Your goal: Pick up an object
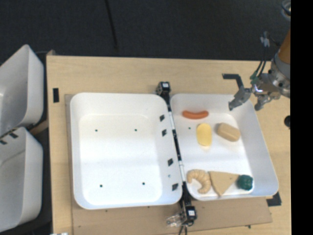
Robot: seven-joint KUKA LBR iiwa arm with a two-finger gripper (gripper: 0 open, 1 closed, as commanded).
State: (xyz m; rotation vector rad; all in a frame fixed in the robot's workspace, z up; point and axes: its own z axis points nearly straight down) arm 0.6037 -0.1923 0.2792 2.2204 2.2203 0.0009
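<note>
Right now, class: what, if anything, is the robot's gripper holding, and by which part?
Nothing. The gripper hangs with open fingers over the right bin's far rim, above the objects.

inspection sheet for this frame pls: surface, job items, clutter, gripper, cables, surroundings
Surface: light wooden bench with a left white bin and a right white bin.
Job's things: in the right bin, orange sausage, yellow oval block, tan rounded block, beige curled piece, tan wedge, dark green ball.
Clutter: nothing seen.
Grippers: gripper above the right bin's far corner, holding nothing.
Cables: thin dark line on the floor.
Surroundings: white containers at left.
</note>
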